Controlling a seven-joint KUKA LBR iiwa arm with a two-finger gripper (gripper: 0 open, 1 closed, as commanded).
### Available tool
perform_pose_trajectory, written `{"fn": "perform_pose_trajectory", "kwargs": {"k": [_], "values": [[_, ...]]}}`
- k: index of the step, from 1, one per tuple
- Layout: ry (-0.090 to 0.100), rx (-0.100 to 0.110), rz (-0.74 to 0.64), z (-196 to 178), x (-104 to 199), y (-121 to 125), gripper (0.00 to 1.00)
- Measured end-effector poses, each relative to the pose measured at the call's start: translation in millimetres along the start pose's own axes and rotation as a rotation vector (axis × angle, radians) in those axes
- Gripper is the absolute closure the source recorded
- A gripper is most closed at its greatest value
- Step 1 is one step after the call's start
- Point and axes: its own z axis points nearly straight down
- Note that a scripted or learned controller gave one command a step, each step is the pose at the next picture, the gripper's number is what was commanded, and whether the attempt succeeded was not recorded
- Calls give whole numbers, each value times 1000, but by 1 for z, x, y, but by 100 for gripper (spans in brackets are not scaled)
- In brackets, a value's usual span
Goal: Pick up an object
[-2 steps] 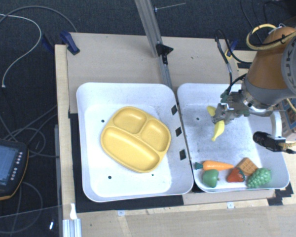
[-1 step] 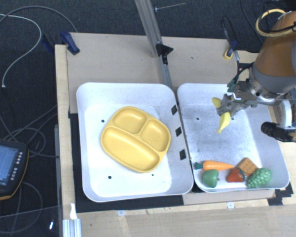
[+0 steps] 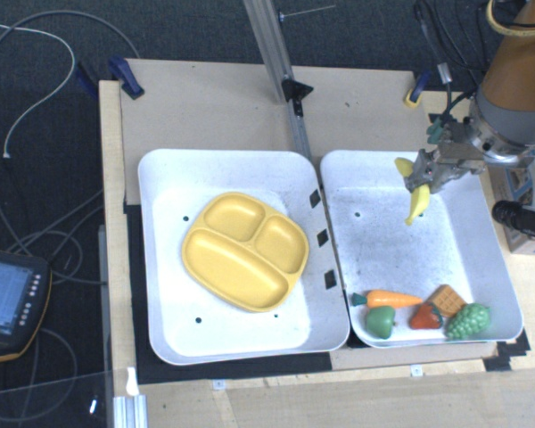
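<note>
The wooden worktop (image 3: 214, 105) is carrying two shallow white bins side by side. The left bin (image 3: 160, 239) is holding a yellow divided plate (image 3: 245, 251) with three compartments, lying near its middle. The right bin (image 3: 481, 239) is showing a speckled floor, with a cluster of toy foods sitting along its near edge. The grey arm (image 3: 517, 78) is reaching in from the right over the far part of the right bin. Its hand (image 3: 425, 183) is closing around the upper end of a yellow banana (image 3: 417, 201), which is hanging down between the fingers, lifted clear of the bin floor. In the cluster, an orange carrot (image 3: 392, 299) is lying above a green pepper (image 3: 380, 321); to their right a red piece (image 3: 425, 317), a brown waffle-like piece (image 3: 446, 299) and a green bumpy piece (image 3: 468, 321) are sitting close together.
</note>
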Motion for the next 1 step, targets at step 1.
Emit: {"fn": "perform_pose_trajectory", "kwargs": {"k": [1], "values": [[1, 3, 1, -29, 0, 1, 100]]}}
